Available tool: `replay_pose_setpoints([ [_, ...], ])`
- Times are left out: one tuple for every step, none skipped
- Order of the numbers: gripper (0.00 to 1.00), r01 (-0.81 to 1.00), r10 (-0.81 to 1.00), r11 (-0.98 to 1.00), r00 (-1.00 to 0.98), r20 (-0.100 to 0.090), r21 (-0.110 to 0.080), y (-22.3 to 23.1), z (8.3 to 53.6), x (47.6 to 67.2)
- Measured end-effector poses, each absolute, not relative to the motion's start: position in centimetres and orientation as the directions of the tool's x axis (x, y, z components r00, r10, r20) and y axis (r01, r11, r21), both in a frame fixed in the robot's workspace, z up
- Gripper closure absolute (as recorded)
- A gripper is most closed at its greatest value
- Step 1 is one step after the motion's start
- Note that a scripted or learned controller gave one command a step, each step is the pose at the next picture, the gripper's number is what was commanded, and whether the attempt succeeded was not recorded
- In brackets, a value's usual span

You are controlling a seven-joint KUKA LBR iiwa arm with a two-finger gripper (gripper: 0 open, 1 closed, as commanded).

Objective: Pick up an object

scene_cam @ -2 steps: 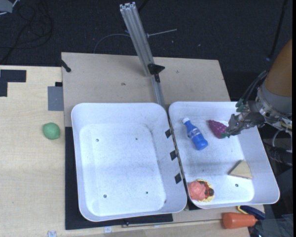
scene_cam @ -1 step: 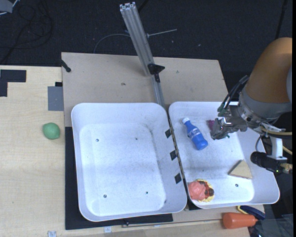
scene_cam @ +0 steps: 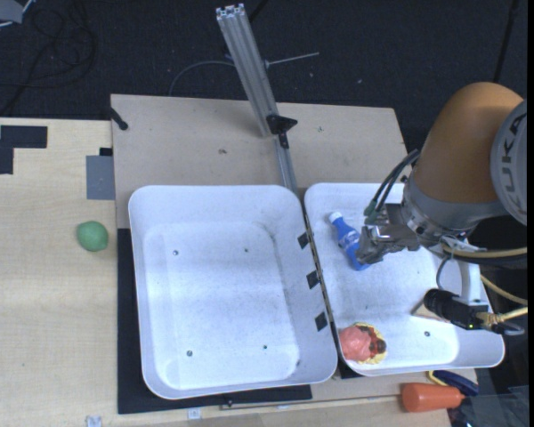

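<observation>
The arm's jaws (scene_cam: 367,254) are down at a blue bottle (scene_cam: 345,237) lying in the right bin (scene_cam: 445,350), whether clamped I cannot tell, so lifting seems still undone.

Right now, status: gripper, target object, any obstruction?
Gripper low in right bin, at blue bottle; grasp unconfirmed. Red-yellow object lies apart at bin's near corner. Nothing else around the bottle.
</observation>
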State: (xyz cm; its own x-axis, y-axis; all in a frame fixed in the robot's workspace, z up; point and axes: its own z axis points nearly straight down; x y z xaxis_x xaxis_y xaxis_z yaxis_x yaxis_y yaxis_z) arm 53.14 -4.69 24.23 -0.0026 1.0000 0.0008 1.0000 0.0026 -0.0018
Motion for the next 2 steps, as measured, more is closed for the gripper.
replay_pose_setpoints([
  [1.0,1.0,1.0,0.004,-0.004,0.001,-0.001,0.4,24.0,51.4],
  [1.0,1.0,1.0,0.004,-0.004,0.0,-0.001,6.3,23.8,50.5],
])
